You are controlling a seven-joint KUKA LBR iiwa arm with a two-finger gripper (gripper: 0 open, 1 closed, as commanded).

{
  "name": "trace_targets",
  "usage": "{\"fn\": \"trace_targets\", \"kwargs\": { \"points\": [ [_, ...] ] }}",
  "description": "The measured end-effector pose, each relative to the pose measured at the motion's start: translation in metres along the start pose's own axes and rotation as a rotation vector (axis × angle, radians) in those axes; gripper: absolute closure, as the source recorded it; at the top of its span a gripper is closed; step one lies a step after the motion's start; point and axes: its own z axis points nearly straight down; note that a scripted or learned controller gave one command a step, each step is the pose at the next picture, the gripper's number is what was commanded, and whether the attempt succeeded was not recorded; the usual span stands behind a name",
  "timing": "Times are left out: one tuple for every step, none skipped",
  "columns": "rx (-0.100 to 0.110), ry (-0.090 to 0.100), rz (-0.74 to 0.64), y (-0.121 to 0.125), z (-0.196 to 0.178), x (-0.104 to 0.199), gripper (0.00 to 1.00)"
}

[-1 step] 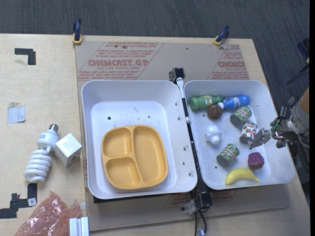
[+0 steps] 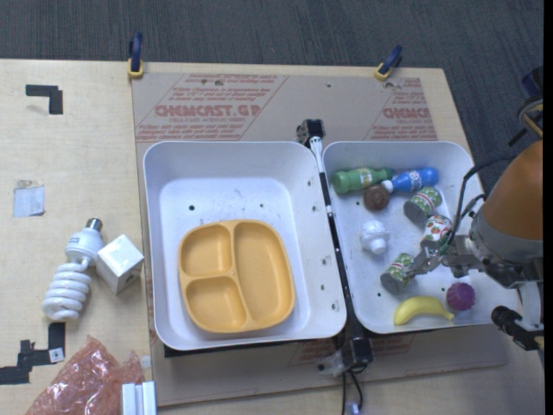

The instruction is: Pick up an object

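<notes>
Gripper (image 2: 429, 260) hangs among cans (image 2: 400, 270) in right bin (image 2: 346, 258); finger state impossible to tell

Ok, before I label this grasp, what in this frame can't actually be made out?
- Gripper: too small and blurred in the camera view to read its fingers, or whether it touches the small can.
- Arm: cut off by the right edge.
- Can labels: too small to read.
- White object: washed out against the right bin; shape unclear.
</notes>
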Motion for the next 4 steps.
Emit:
{"fn": "trace_targets", "kwargs": {
  "points": [
    [-0.025, -0.008, 0.004, 0.007, 0.004, 0.068, 0.00],
    [-0.018, 0.010, -0.003, 0.008, -0.007, 0.075, 1.00],
    [0.008, 0.003, -0.004, -0.001, -0.106, 0.103, 1.00],
    [0.008, 0.003, -0.005, -0.001, -0.106, 0.103, 0.00]
  ]
}}
